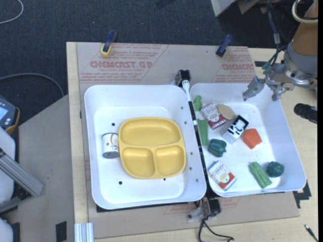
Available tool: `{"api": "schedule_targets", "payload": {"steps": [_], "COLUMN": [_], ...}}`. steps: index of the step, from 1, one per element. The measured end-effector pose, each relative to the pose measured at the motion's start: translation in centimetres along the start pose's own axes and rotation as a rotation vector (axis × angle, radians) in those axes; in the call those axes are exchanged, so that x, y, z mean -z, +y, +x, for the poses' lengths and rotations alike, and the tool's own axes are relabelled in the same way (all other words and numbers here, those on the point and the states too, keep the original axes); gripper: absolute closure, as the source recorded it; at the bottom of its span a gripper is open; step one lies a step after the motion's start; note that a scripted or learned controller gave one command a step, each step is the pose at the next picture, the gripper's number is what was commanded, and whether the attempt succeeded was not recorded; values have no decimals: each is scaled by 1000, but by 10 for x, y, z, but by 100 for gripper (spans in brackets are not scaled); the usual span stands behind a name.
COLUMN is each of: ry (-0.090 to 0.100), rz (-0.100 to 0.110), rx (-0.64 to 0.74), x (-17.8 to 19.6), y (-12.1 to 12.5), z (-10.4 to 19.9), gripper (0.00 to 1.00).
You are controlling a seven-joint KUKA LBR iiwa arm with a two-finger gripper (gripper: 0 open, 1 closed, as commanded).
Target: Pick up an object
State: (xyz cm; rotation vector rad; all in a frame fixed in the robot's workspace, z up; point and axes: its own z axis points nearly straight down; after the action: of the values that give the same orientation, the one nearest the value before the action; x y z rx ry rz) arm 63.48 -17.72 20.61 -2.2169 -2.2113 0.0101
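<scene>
Right bin (pixel 290 135), gripper (pixel 263 88) above

Two bins (pixel 96 135) (one yellow tray (pixel 151 147))

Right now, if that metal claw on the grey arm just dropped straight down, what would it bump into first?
Probably bare floor at the upper right corner of the right-hand shallow white bin. The two-finger gripper hangs above that spot, apart from the toys; depth is hard to judge.
</scene>
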Motion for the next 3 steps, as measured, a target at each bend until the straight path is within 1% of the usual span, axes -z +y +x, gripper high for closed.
{"api": "schedule_targets", "payload": {"steps": [1,2,3], "ry": [-2,-1,0], "rz": [-10,-5,-4], "rx": [3,2,3], "x": [6,-50,-95], "y": [2,-7,-11], "z": [0,-3,4], "gripper": [0,0,0]}}
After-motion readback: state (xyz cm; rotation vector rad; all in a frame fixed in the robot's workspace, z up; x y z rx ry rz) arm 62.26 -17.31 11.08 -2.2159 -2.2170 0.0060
